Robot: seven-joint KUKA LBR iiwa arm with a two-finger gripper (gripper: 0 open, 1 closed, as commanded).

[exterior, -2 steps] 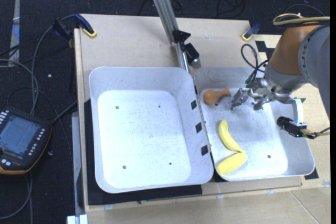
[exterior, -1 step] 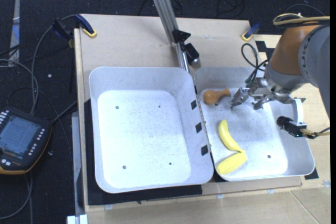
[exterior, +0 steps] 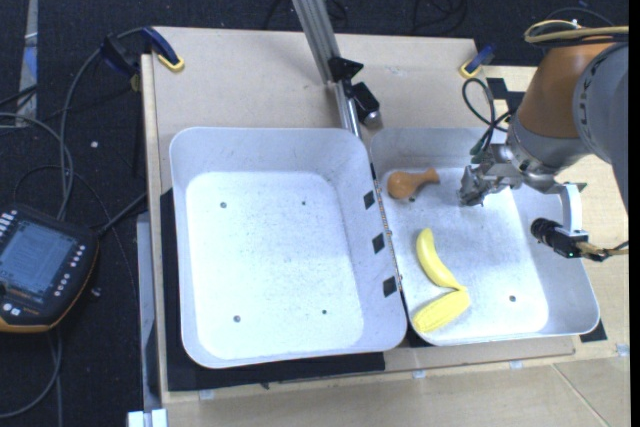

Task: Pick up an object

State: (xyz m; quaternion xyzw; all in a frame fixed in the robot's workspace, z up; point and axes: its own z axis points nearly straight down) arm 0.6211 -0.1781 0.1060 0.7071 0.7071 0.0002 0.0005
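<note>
A yellow banana, curved and bent, lies at the near edge of the right bin, close to the wall shared with the left bin. Bare white floor lies to its right. Farther back, a brown drumstick-shaped toy rests near the bin's far left corner. Just beside it to the right, the gripper hangs low over the bin on the desk; whether it is open or closed cannot be told.

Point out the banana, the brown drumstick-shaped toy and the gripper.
banana (exterior: 438, 277): camera view, middle of its curved yellow body.
brown drumstick-shaped toy (exterior: 405, 183): camera view, its rounded thick end.
gripper (exterior: 471, 194): camera view, at its fingertips.
</note>
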